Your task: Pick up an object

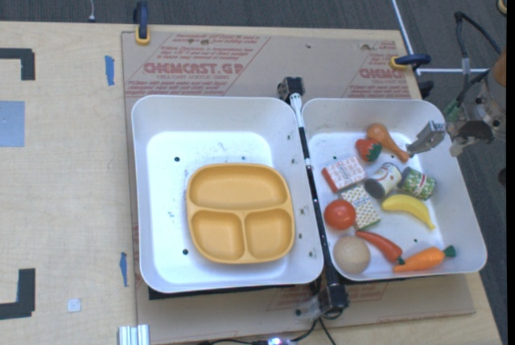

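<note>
From the camera view above, two white bins sit side by side on the surface (64, 174), resting on a brown sheet printed with red lettering. The left bin (161, 126) holds a yellow divided tray (240, 211) with one long section at the back and two smaller ones in front.

The right bin (467, 239) holds a cluster of toy food. Near its back lies an orange drumstick-shaped piece (386, 141) with a small red piece (367, 149) just beside it. In front of those are a red-and-white carton (344, 173), a small can lying on its side (385, 179) and a green-labelled can (417, 184). A banana (409, 208) lies in front of the cans, a checkered box (361, 205) sits beside a tomato (340, 214), and toward the front are a beige ball (352, 253), a red pepper (380, 244) and a carrot (423, 258).

The claw (438, 138) reaches in from the right, over the bin's back right corner, near the drumstick piece. One grey finger (425, 139) points toward the toys; nothing is visibly gripped, and how far apart the fingers are I cannot tell
</note>
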Motion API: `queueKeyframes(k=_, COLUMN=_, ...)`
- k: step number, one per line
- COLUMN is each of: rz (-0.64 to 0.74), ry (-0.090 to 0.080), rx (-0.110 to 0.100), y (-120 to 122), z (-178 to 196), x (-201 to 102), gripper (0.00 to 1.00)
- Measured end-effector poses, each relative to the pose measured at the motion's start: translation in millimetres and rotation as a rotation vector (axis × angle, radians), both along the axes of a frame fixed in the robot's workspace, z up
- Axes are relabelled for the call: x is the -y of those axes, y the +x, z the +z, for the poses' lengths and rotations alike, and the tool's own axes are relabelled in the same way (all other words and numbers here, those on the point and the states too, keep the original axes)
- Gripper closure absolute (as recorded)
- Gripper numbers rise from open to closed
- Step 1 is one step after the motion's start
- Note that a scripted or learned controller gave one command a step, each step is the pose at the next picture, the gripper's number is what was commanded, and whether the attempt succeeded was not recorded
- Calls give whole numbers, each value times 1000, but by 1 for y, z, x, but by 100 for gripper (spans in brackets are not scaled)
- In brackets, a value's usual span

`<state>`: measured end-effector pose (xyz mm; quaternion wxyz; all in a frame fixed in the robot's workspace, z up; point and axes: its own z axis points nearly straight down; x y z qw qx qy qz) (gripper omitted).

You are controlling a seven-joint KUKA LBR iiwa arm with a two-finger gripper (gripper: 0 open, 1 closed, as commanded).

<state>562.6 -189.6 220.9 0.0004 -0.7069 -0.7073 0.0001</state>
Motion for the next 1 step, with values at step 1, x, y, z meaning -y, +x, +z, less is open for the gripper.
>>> queueKeyframes(k=1, rz=0, ry=-1, rx=3, y=-5, z=-94, x=-18, gripper=0)
